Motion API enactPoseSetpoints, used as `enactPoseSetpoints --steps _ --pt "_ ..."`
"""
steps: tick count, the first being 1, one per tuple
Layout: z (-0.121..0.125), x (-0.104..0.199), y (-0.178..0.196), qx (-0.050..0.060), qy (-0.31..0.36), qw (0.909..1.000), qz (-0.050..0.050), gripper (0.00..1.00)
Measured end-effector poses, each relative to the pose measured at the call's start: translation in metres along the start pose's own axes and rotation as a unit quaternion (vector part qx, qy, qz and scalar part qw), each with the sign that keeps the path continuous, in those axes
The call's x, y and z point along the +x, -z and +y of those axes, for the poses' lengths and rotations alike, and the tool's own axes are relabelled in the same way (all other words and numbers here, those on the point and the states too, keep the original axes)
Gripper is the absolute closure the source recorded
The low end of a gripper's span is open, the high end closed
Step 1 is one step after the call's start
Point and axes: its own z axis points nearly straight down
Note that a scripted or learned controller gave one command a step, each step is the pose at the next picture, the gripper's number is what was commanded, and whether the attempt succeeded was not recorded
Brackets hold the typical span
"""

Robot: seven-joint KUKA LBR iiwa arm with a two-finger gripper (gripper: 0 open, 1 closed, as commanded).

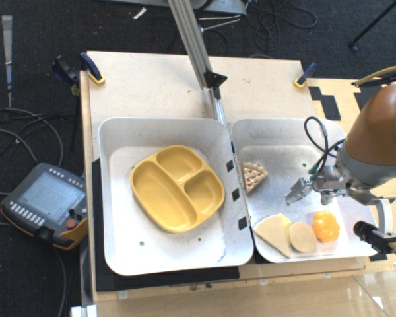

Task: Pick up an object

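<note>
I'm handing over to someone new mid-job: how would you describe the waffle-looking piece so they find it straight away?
Look at the right-hand white bin, the one the arm reaches into. The waffle piece lies alone against its left wall, beside the divide between the two bins. It is a small tan wedge with a grid pattern, unlike the smooth pale slices and the orange ball at the bin's near edge.

In the left bin (112, 197) I see a yellow plate (177, 187) with three compartments, lying flat and turned at an angle, near the bin's middle. In the right bin (277, 132), a small waffle piece (253, 176), tan with a grid pattern, lies close to the wall shared with the left bin. Along the near side lie a pale wedge of cheese (274, 234), a round beige slice (303, 237) touching it and overlapping its right edge, and a glossy orange ball (326, 227) just beside the slice.
</note>
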Motion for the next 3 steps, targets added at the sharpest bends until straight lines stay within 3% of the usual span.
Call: enactPoseSetpoints --steps 1,2,3 --pt "-0.004 0.007 -0.047 -0.001 0.001 1.0 0.0 0.0" --pt "-0.003 0.008 -0.07 -0.004 0.001 1.0 -0.001 0.0" --pt "-0.003 0.008 -0.059 -0.005 0.001 1.0 -0.001 1.0"
